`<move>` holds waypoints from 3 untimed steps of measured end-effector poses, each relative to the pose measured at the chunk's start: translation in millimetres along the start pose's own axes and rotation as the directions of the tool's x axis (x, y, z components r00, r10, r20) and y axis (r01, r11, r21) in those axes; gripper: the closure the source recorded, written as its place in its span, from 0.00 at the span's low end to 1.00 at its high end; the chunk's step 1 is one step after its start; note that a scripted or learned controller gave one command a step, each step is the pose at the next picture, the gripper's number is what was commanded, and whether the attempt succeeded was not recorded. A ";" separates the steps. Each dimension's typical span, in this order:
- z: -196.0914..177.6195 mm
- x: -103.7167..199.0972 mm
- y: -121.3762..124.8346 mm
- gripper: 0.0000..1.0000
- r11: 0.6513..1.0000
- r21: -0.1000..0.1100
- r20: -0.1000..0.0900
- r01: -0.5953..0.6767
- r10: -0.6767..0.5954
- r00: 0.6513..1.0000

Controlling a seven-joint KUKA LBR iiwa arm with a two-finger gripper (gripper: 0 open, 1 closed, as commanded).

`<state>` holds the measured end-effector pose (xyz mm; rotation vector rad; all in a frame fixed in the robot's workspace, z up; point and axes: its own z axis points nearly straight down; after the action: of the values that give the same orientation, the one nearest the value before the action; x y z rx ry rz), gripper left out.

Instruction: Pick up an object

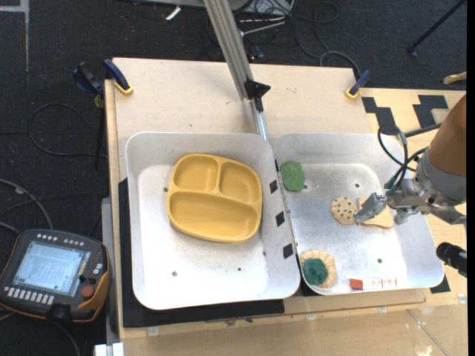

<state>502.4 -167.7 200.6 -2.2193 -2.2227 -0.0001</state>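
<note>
Low in the right bin (415, 269), the hand (369, 208) touches a spotted cookie (343, 210); its grip state is unclear.

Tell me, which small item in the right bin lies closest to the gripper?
The tan spotted cookie-shaped piece, just left of the gripper; both green items lie farther off.

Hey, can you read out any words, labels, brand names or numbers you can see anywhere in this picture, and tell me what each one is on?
No text here can be read.
Teach pendant: its screen and buttons carry marks, too small and blurred to read.
Small red and white strip in the right bin: it may be printed, too small to tell.
Black and white pattern on the bench: blocks, not letters.
The yellow divided plate shows no lettering.
</note>
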 end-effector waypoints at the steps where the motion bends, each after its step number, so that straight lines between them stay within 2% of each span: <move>1: -0.1 -0.1 0.0 0.00 1.000 0.000 0.000 -0.001 0.001 1.000; 3: 102.2 -7.0 -7.4 0.00 1.000 0.005 -0.001 -0.003 0.003 1.000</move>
<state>495.0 -174.7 98.4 -2.2197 -2.2164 0.0048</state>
